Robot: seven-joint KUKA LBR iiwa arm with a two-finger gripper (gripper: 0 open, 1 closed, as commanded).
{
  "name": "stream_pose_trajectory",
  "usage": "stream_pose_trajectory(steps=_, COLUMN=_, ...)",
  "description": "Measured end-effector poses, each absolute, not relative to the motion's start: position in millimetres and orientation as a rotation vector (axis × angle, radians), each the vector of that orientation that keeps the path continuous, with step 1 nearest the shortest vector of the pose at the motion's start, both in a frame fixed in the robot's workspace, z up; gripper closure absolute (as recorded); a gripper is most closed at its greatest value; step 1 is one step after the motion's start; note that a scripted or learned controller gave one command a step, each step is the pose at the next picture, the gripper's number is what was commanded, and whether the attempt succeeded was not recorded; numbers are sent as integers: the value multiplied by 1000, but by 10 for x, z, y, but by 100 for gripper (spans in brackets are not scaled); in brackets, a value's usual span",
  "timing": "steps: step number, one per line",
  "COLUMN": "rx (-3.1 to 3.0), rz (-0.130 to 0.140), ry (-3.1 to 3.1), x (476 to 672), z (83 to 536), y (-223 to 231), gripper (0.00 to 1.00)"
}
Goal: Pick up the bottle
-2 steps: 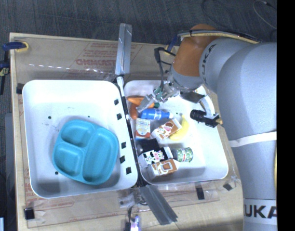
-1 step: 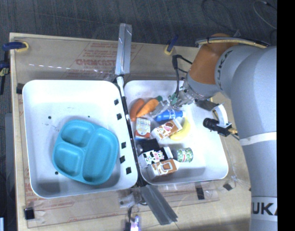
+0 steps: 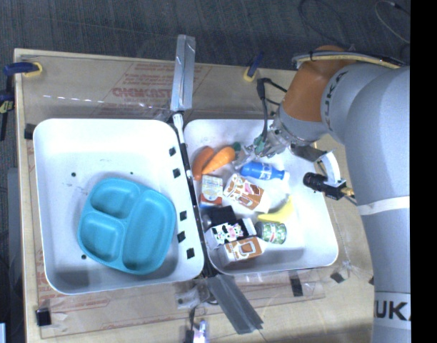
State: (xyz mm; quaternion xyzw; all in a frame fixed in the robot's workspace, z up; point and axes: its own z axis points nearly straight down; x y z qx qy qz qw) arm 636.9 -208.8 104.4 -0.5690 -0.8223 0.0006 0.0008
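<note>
Jaws of your gripper (image 3: 262, 146) just above the bottle (image 3: 263, 171), their state impossible to tell, carrot (image 3: 217, 158) left.

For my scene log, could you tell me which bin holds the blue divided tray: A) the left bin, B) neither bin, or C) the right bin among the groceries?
A: the blue divided tray lies alone in the left bin, while the bottle sits in the right bin.

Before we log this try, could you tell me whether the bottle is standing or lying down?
Lying down: the bottle rests on its side in the right bin.
</note>
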Motion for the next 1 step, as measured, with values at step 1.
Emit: stream_pose_trajectory(steps=1, rx=-2221, rz=3, ry=-2219, x=6043, z=2009, y=-1527, gripper=100)
